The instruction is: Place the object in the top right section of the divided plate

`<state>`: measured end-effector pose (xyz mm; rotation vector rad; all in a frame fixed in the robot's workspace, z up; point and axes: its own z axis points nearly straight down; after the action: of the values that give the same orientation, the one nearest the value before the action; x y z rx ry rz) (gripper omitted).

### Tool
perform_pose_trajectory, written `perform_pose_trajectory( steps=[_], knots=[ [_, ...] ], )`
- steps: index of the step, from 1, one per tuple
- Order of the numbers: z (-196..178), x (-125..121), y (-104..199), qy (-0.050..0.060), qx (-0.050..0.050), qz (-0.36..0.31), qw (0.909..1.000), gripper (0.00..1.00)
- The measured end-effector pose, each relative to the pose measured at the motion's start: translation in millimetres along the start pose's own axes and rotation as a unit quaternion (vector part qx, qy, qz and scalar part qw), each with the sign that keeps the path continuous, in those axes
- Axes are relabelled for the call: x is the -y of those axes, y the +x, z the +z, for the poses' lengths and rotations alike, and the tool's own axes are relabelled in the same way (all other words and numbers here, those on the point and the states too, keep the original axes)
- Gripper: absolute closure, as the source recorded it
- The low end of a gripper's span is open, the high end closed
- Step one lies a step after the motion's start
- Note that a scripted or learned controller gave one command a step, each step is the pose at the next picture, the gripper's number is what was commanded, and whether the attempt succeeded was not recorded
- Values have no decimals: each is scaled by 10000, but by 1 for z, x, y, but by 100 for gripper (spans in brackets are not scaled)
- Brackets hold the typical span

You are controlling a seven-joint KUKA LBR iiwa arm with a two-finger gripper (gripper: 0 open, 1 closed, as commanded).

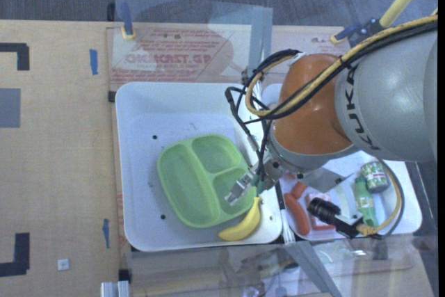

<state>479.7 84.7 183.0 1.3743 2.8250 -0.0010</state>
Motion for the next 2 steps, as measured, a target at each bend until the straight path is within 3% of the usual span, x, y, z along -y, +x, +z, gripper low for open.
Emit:
perform_pose_trajectory(
  steps=[2],
  knots=[
    [0, 0, 0, 0, 0, 0, 10000, 0]
  ],
)
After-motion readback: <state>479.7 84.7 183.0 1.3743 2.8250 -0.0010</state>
